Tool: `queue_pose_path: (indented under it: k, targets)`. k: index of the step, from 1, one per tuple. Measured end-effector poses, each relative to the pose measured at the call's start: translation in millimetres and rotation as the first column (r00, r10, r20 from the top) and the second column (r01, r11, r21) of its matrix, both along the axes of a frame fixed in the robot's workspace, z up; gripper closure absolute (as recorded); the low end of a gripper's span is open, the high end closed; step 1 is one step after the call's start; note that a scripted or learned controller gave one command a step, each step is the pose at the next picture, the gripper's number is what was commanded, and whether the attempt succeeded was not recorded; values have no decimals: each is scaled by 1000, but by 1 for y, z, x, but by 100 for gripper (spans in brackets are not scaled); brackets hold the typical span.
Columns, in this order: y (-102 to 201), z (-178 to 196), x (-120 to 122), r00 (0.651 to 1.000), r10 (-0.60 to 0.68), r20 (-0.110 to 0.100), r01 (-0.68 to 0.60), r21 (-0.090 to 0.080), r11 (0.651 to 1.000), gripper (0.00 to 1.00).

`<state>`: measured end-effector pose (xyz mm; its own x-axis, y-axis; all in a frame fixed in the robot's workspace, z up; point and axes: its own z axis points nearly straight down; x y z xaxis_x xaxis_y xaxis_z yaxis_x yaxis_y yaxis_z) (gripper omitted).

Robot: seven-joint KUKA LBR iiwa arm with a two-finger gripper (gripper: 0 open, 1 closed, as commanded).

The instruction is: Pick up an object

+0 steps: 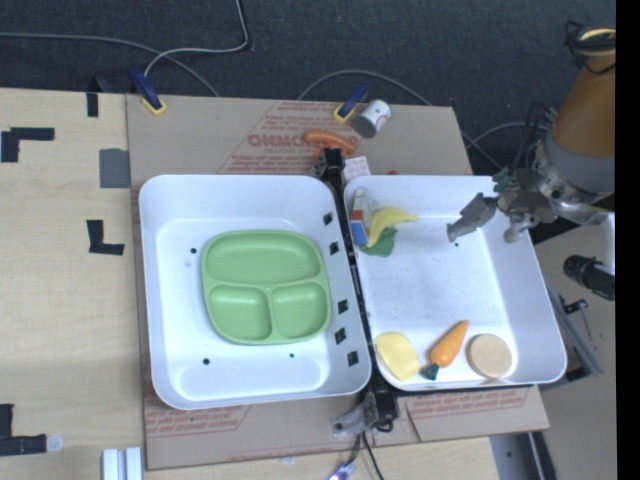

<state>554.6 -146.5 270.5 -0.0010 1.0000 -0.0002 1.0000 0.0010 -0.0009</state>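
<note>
In the right bin (pixel 520 298) lie a yellow banana with a green piece under it (pixel 383 225) near the far left corner, a pale yellow lump (pixel 397 354), an orange carrot (pixel 450 343) and a tan round disc (pixel 490 355) along the near edge. My gripper (pixel 482 218) hangs over the bin's far right part, fingers pointing left and down, with nothing between them. It stands well right of the banana and far from the carrot.
The left bin (pixel 170 298) holds a green divided plate (pixel 267 285). Clips and a black divider (pixel 343 268) run between the bins. A small orange-and-white item (pixel 340 143) and cables lie on the cardboard behind the bins.
</note>
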Motion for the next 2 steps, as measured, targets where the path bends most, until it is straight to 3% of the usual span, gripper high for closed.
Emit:
queue_pose_path:
  k: [1,2]
  targets:
    - [25,-91,28,1000,1,-3,-1,1,1000,0]
    - [47,-129,67,1000,1,-2,-1,0,1000,0]
